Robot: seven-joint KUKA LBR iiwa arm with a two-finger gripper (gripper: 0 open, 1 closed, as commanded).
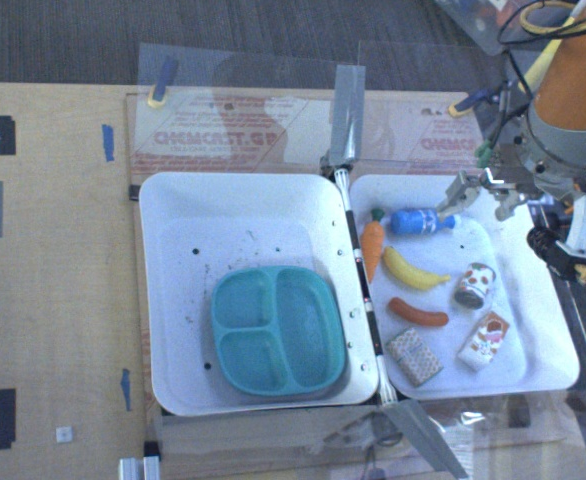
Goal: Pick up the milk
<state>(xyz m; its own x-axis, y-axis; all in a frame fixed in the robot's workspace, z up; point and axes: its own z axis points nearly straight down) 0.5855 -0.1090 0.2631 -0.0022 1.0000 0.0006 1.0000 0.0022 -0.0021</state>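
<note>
The counter (53, 268) carries two white bins side by side. The left bin (173, 218) holds a teal divided tray (276, 330). The right bin (548, 353) holds the small items. The arm (571, 88) enters from the right, above the right bin's far corner. The gripper (484, 192) hangs over the bin's far edge, fingers spread apart with nothing between them. The blue bottle (420, 221) lies just left of the gripper. Near it lie the carrot (372, 250), banana (414, 270) and sausage (418, 314). The milk (484, 340), a small carton, lies toward the near right of the bin, well apart from the gripper. A can (474, 285) lies just beyond the milk; a grey box (414, 355) lies to its left.
</note>
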